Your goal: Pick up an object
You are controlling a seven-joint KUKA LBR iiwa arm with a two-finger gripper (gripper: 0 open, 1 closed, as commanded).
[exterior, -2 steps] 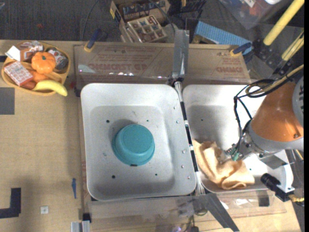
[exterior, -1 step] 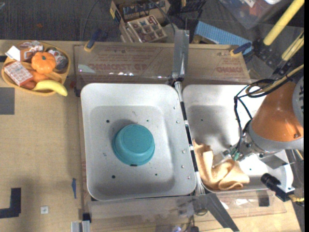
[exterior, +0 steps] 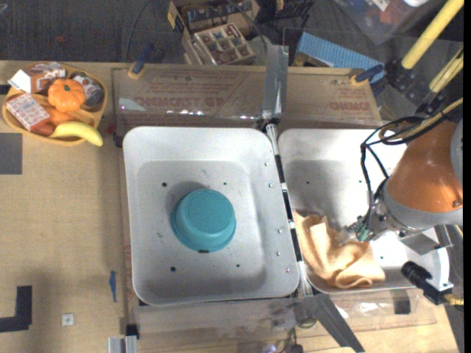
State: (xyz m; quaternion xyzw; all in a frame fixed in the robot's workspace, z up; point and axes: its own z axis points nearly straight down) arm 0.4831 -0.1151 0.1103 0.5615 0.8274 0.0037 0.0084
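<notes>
Orange-banded arm (exterior: 423, 179) bent down from the right into the right bin (exterior: 316, 153), pincer (exterior: 362, 232) just above the crumpled yellow cloth (exterior: 335, 254) at its front edge, grip unreadable.

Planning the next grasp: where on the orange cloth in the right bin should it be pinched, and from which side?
Probably a raised fold near the middle of the orange cloth, coming from straight above: it lies crumpled and limp against the right bin's near wall.

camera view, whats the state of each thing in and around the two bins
teal bowl: upside down, left bin
orange cloth: crumpled, near left corner of right bin
gripper: low over the cloth's right edge
fruit basket: full, on the bench beyond the left bin
</notes>
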